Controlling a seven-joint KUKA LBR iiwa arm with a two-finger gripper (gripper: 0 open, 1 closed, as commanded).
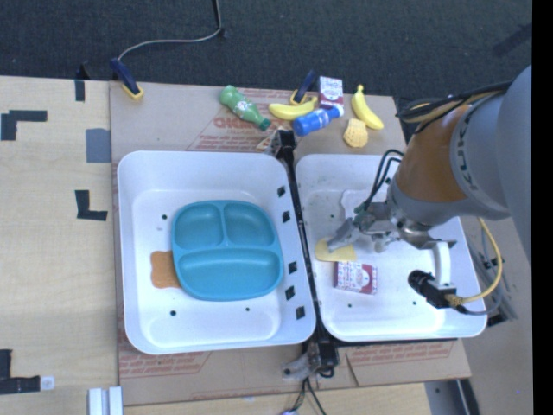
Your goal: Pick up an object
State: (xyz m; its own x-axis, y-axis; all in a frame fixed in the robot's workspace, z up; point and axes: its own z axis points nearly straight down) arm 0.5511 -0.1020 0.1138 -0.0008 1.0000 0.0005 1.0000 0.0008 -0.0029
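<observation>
Nearest you, along the bottom of the view, the tabletop [52,318] is pale wood with cardboard under two white bins. In the right bin [341,322], the closest item is a small red-and-white packet [355,277], lying flat and untouched. Just beyond it, toward the bin's left wall, lies a pale yellow wedge-shaped piece [333,251]. The hand [352,230] sits low right above that wedge, its dark tips at the wedge's upper edge. You cannot tell from this slant whether the fingers are spread or closed, or whether they actually touch the wedge. The wedge looks to be resting on the bin floor, so judge the pick as not yet done: the reach is made, the grasp and lift remain.

In the left bin [138,175], a blue divided plate [227,249] lies flat, with an orange flat piece [162,269] poking out from under its left edge; most of that piece is hidden.

Farther back, the grey and orange arm [449,162] covers much of the right bin's far right corner, hiding whatever lies beneath it.

Farthest away, on the cardboard behind the bins, sits a cluster of toys: a green bottle [244,107], two bananas [290,110] [366,110], a blue bottle [312,122], a small red-and-white carton [330,91] and a yellow lumpy piece [354,132], too small to identify.
</observation>
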